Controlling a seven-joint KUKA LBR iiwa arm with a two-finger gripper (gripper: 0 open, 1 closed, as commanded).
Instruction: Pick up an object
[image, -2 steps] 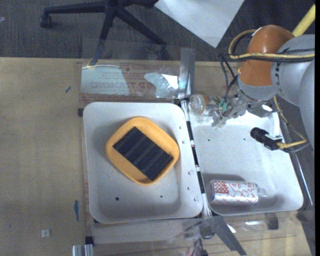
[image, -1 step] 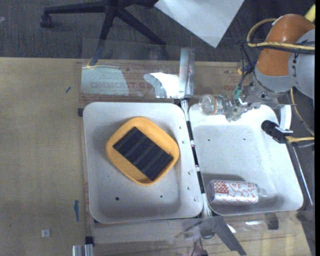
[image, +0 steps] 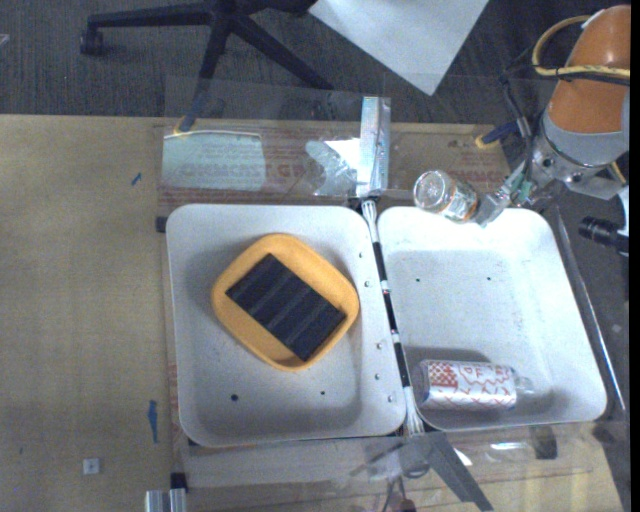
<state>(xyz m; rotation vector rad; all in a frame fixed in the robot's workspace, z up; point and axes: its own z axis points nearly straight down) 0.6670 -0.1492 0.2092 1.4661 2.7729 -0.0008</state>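
Nearest to the camera, in the right bin (image: 560, 290), a bottle with a red-and-white patterned label (image: 470, 384) is lying on its side along the near wall, its neck pointing right and its other end close to the divider between the two bins. The rest of that bin's white floor is showing bare around it.

In the left bin (image: 190, 330), a yellow-orange dish with a dark ribbed insert (image: 285, 300) is sitting a little far of centre, turned at a slant so its corners are pointing toward the bin's sides. It is lying well apart from the bottle, with the divider between them.

Farther back, I am hanging over the far right corner of the right bin, my gripper (image: 492, 207) reaching leftward from the grey wrist and the orange band above it. A small clear glass jar (image: 441, 192) is sitting right at my fingertips, just past the bin's far rim, over the bench rather than inside the bin. It looks to be touching my tips, but I cannot tell whether my jaws are spread or closed, nor whether the jar is truly between them.

Beyond the bins, crumpled clear plastic sheeting (image: 330, 160) is lying on the bench (image: 80, 300).
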